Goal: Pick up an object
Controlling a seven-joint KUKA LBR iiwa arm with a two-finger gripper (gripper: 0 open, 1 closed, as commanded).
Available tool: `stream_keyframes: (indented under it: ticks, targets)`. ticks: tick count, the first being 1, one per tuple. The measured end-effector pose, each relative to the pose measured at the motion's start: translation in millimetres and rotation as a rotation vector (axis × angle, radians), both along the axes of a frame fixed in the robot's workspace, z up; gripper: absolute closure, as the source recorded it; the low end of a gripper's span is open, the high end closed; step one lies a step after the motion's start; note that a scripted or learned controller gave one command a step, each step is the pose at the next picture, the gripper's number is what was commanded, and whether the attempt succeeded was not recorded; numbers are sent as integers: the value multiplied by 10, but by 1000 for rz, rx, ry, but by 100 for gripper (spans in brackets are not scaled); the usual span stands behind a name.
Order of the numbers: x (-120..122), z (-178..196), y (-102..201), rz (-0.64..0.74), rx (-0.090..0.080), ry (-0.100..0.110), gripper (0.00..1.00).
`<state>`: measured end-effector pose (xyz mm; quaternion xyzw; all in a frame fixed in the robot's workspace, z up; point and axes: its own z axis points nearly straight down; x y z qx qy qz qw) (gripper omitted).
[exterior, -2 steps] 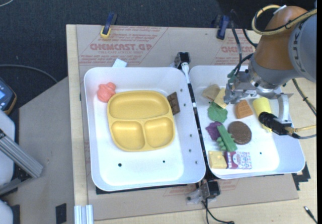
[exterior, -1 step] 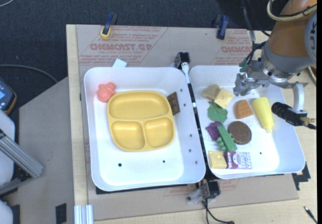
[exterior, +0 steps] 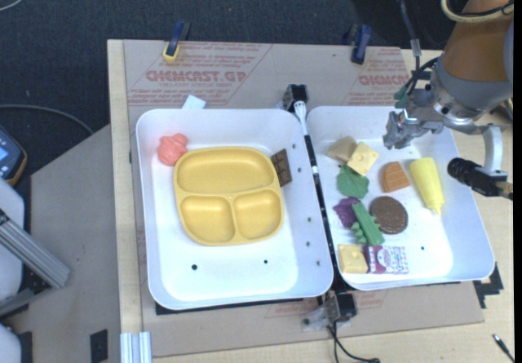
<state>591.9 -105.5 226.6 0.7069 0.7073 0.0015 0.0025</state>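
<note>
Arm: the grey KUKA arm with its orange band reaches in from the upper right of the frame, its gripper [exterior: 397, 135] poised over the far edge of the right bin [exterior: 465, 259].
Gripper state: cannot tell from this angle.
Candidates: toy foods crowd the right bin, among them a yellow corn cob [exterior: 428, 183], an orange piece [exterior: 395, 177], a cheese wedge [exterior: 362, 159], a green leafy piece [exterior: 353, 183] and a brown round patty [exterior: 389, 214].
Left bin: a yellow divided plate [exterior: 227, 193] at centre, a pink toy [exterior: 171, 148] toward its upper left.
Doing it well: probably choose an item standing apart, such as the corn cob, descend straight above its middle, and avoid nudging neighbours.
</note>
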Motion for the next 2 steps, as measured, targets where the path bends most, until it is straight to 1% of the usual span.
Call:
stream_keyframes:
  ticks: [1,2]
  targets:
    - [71,31,515,5,2,2,100]
    - [38,-80,1080,5,4,9,100]
